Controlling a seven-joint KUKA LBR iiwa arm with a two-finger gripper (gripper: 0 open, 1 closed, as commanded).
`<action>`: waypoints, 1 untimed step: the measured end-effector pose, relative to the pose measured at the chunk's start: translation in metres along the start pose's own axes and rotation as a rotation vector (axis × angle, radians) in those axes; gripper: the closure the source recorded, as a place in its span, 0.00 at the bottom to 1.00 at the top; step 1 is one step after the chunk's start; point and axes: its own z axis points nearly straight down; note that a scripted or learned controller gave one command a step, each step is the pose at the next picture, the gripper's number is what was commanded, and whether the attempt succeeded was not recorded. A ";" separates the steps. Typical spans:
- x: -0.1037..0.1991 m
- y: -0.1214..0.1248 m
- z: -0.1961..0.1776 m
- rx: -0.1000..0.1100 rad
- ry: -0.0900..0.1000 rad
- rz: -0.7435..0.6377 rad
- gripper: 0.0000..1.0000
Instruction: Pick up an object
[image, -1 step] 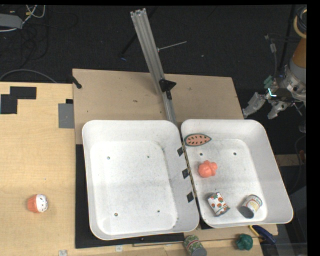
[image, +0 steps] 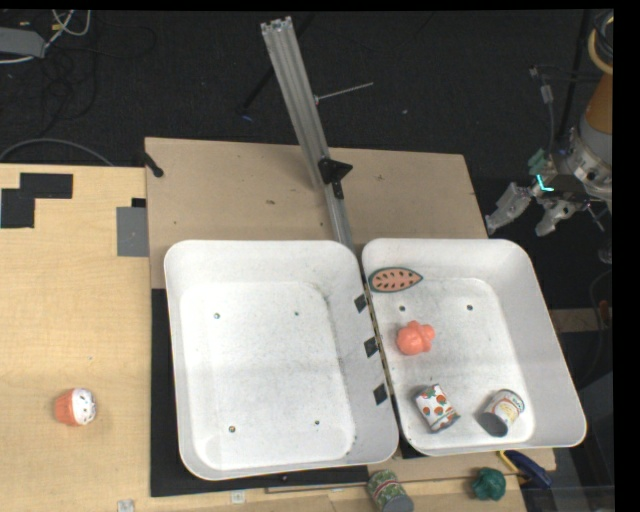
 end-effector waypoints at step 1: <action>0.005 0.010 0.053 0.003 0.001 0.000 0.00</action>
